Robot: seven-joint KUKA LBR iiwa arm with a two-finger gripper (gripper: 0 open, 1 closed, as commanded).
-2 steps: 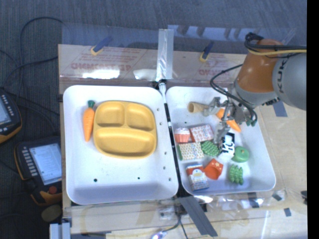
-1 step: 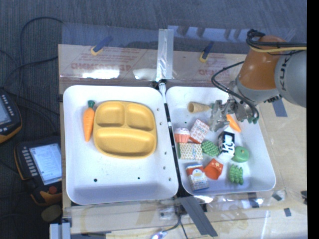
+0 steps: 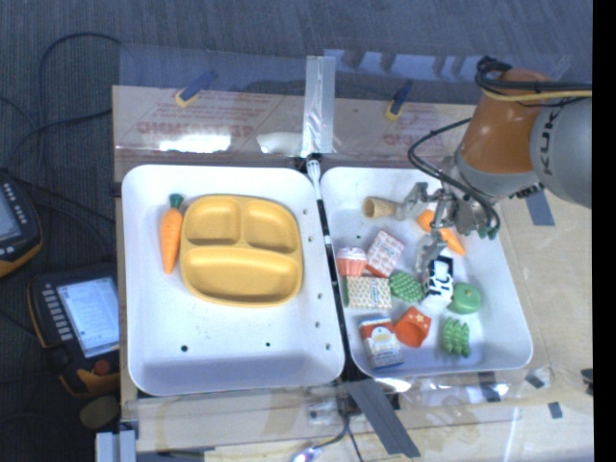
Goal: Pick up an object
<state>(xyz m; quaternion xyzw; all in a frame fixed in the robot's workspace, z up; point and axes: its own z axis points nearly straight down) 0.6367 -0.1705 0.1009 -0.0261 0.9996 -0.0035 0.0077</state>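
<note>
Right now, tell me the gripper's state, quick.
Gripper: over the right bin, above the toys; whether it is open, shut or holding anything cannot be told.

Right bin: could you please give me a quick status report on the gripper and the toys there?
Gripper low in right bin, over black-and-white toy. Nothing seen held. Orange toy and green round toy crowd close by.
</note>
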